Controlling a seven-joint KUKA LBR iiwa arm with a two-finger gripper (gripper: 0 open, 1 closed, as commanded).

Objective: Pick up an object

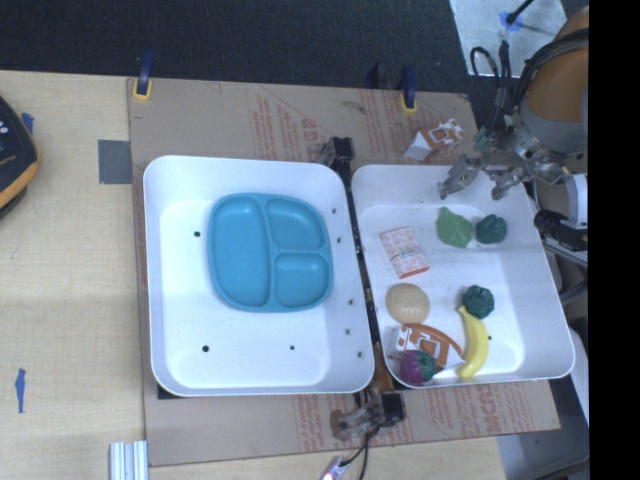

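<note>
Gripper [482, 178] hangs over the far edge of the right bin [555, 298], its metal fingers spread apart with nothing between them, just above the bin's back wall. Behind it the arm [558, 88] comes in from the right, grey with an orange band.

Largest on the bench is the cardboard sheet [250, 118] under both bins, clamped at its far edge. On it, the left bin [165, 298] holds a blue divided plate [270, 251] set toward the back and middle, leaving a broad bare floor along the near and left sides. The two bins sit side by side, rims almost touching.

In the right bin the things crowd two zones. Near the back, just below the gripper, lie a light green lump [454, 228] and a dark green lump [490, 229], close together but apart. A small printed packet [402, 250] lies left of them. The middle right of the floor stays open. Toward the front sit a tan round bun [407, 302], a dark green piece [477, 300] touching the top of a banana [473, 343], an orange-edged wrapper [428, 340], and a purple piece [415, 367] against the near rim.
</note>
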